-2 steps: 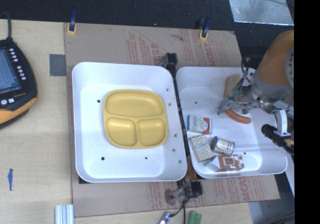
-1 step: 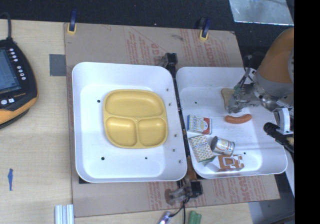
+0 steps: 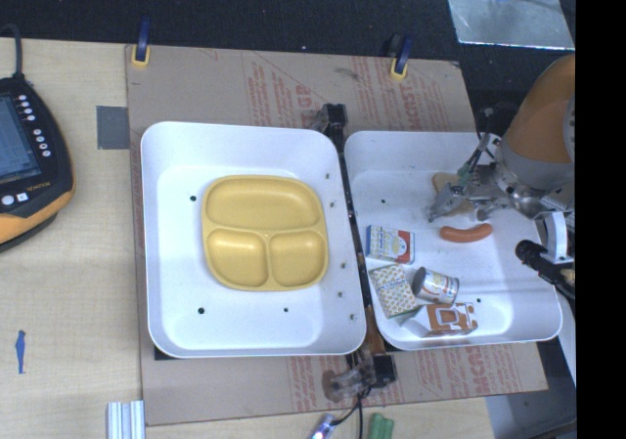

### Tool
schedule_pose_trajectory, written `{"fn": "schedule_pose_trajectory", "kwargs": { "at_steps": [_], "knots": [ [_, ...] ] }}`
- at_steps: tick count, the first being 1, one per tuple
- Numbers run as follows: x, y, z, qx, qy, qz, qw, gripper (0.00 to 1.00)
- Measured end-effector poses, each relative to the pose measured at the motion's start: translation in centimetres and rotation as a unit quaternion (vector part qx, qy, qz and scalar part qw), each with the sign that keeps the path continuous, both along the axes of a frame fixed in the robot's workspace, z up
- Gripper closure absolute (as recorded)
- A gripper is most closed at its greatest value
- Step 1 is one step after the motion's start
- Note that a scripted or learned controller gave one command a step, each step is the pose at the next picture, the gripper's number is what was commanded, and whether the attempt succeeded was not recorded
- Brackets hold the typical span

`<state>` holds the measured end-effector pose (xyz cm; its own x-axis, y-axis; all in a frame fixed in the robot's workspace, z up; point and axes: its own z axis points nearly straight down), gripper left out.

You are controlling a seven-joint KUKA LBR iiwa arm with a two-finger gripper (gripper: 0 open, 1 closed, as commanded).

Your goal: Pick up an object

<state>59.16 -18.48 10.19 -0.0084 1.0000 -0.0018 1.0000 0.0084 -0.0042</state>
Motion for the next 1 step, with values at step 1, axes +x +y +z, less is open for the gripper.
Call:
{"fn": "schedule_pose_trajectory", "kwargs": {
  "at_steps": [1],
  "knots": [
    [6.52,3.38,-0.94,0.0012,-0.002,-0.003,1.0000,0.00]
  ]
}}
